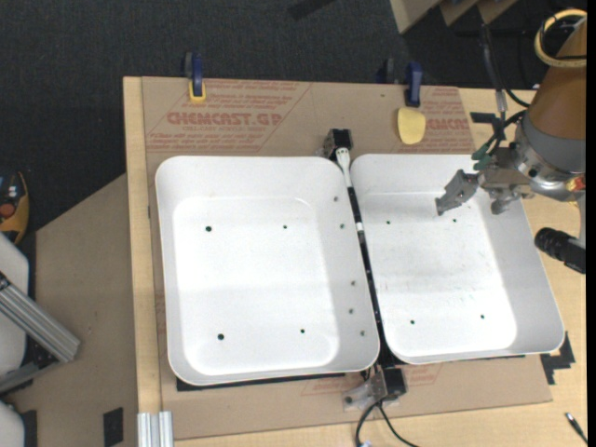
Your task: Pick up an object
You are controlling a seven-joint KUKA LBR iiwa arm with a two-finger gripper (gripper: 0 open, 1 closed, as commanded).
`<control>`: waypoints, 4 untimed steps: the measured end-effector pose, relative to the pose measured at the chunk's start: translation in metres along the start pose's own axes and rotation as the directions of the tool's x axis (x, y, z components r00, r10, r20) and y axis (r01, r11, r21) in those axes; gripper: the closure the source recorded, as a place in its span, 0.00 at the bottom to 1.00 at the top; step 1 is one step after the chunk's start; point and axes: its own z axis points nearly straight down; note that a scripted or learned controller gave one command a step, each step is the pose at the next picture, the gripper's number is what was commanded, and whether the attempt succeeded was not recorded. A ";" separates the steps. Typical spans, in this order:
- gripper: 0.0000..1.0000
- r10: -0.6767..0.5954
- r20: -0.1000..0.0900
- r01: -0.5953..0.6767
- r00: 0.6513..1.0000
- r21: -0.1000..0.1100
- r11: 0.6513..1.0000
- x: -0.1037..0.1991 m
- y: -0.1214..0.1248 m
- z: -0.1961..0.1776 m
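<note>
- The claw is dull grey metal. Its two angular fingers stand apart, and white bin floor shows between them.
- Above the claw sits a rounded grey wrist housing, and higher up a broad orange band wraps the arm. The arm comes in from the right and leans down, so the claw hangs over the far right part of the right bin.
- The right bin under the claw is a shallow tray of smooth white plastic with rounded corners. Small dark dots mark its floor, which looks faintly scuffed.
- The left bin lies well to the claw's left. It has the same glossy white shell and dotted floor, and its rim touches the right bin's rim.
- A pale yellow piece, rounded and matte, lies on the board beyond the right bin's far rim, left of the claw and farther back. I cannot tell what it is.
- The brown board beneath the bins is flat and papery, with red lettering.
- A blue clamp grips the board's far edge just behind the yellow piece.
</note>
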 end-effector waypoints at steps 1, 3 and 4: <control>1.00 0.000 0.001 0.000 1.000 -0.003 1.000 0.000 0.001 -0.011; 1.00 -0.006 -0.002 0.006 1.000 0.006 1.000 0.089 0.080 -0.013; 1.00 -0.004 0.000 0.004 1.000 -0.013 1.000 0.119 0.103 -0.133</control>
